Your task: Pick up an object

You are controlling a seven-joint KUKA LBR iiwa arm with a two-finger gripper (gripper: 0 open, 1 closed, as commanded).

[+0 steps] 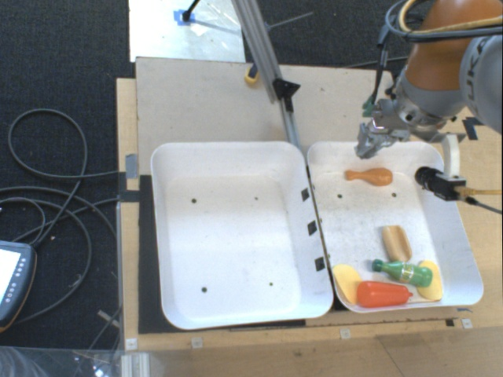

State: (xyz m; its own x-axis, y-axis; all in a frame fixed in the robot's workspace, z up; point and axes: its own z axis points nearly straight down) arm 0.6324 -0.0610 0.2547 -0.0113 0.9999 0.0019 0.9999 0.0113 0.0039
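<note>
On the surface, 2 shallow white plastic bins sit side by side, touching: the left bin (pixel 177 210) and the right bin (pixel 346 210). The right bin holds an orange toy drumstick (pixel 369 177) at the back, with the tool (pixel 371 146) just behind it. A tan toy bread roll (pixel 396 242) lies mid-bin, and a green toy bottle (pixel 405 272) lies in front of the roll.
</note>
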